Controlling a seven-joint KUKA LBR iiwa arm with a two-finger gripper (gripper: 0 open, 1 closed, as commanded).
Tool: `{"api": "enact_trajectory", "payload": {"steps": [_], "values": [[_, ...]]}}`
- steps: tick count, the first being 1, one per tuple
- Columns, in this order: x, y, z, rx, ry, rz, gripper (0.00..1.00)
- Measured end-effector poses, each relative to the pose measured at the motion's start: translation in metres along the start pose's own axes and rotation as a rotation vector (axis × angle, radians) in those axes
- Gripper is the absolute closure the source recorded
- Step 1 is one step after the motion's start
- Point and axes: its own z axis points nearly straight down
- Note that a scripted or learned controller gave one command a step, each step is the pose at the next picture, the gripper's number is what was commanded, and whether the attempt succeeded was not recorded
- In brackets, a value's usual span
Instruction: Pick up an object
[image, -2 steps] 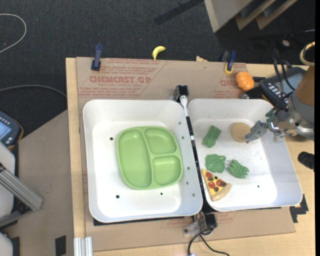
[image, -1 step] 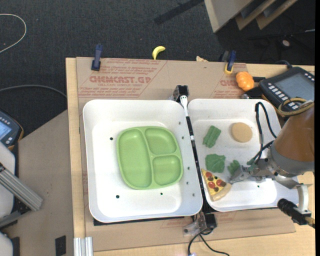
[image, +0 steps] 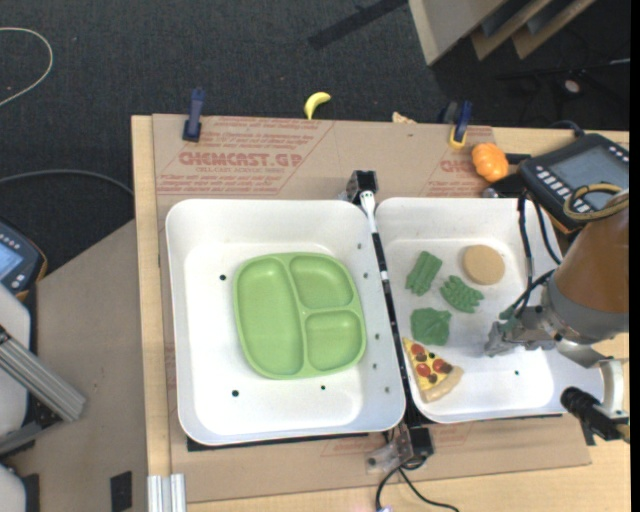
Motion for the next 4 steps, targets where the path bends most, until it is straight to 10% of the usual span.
{"api": "enact_trajectory", "payload": {"steps": [2,3,4], "values": [[-0.063,0.0,0.016,0.0,-0.002,0.0,1.0],[-0.062,0.066,0.015,-0.002,-0.001,-0.004,1.0],[0.053,0.093,-0.025,-0.003,0.001,-0.009,1.0]]}}
